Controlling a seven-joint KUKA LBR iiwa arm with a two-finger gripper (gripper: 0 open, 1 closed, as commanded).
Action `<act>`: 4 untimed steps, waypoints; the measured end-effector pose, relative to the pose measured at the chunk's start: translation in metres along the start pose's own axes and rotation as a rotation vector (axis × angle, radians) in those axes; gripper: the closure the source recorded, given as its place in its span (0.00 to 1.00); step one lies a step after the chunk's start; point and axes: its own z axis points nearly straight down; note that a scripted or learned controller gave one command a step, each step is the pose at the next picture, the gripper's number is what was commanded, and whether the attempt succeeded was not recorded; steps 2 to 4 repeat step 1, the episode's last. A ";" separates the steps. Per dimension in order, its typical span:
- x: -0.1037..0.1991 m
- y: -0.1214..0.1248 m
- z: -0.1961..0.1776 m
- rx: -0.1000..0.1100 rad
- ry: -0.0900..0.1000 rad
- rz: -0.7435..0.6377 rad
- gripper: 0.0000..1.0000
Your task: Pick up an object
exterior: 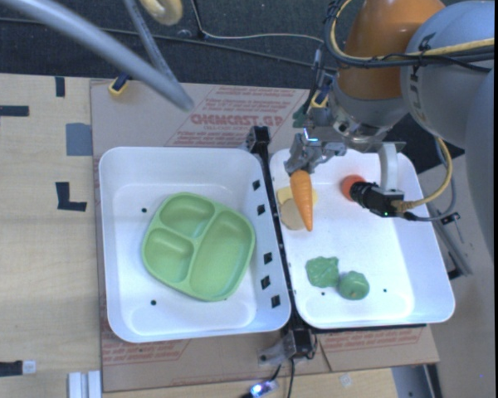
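Observation:
An orange carrot hangs point-down in the right bin, near its left wall. Its broad top end sits between the fingers of my gripper, which is shut on it. Beneath the carrot lies a pale beige piece, partly hidden by it. A red round object rests to the right of the carrot, half covered by a black fitting on the wrist. Two green items lie toward the bin's front: a leafy one and a rounder one.
The left bin holds a green divided plate. A black divider with clips runs between the bins. The arm's grey body and orange band loom over the right bin's back edge. A cable loops at its right.

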 end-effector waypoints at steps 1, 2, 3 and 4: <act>0.051 -0.001 0.026 0.003 0.000 0.001 1.00; 0.051 -0.001 0.026 0.003 0.000 0.001 1.00; 0.051 -0.001 0.026 0.003 0.000 0.001 1.00; 0.051 -0.001 0.026 0.003 0.000 0.001 1.00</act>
